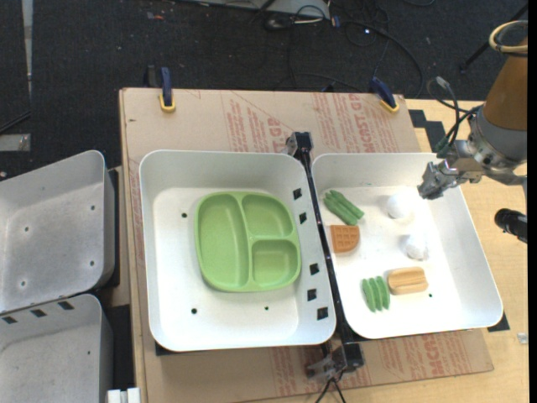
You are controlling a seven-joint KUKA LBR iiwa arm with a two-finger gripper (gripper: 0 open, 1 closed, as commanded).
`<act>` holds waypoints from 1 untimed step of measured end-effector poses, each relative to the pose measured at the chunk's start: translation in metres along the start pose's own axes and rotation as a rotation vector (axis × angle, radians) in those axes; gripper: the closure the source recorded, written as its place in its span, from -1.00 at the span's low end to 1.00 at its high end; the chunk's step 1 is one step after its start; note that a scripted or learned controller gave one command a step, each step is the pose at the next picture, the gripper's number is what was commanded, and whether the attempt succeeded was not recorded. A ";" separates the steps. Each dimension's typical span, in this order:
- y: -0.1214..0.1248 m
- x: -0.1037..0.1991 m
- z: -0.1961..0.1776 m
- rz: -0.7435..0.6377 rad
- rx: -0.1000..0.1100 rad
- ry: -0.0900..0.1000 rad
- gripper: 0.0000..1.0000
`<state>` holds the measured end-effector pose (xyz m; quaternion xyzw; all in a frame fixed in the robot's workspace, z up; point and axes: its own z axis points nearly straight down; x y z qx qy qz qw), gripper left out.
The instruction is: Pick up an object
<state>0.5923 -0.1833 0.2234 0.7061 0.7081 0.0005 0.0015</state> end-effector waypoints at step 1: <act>0.018 0.050 -0.007 -0.003 0.000 0.001 1.00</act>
